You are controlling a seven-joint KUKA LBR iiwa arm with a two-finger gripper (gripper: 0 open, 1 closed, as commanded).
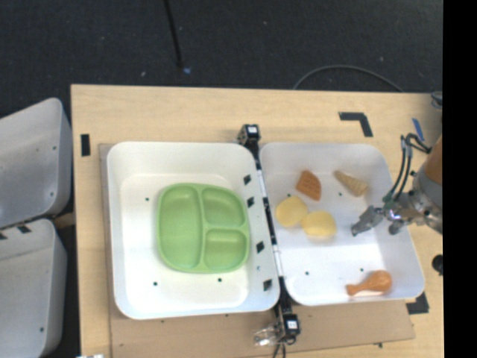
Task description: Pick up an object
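Near the gripper [378,222] lies a pale yellow, seemingly round piece [319,224].

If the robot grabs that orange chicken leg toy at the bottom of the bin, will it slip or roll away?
The chicken leg looks smooth and shiny, so it might slip. Its fat end is rounded, so a push could spin or roll it. It lies near the bin wall, which may stop it.

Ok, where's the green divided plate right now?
In the camera view, the green divided plate lies flat in the middle of the left bin, across the divider from the right bin's two yellow pieces.
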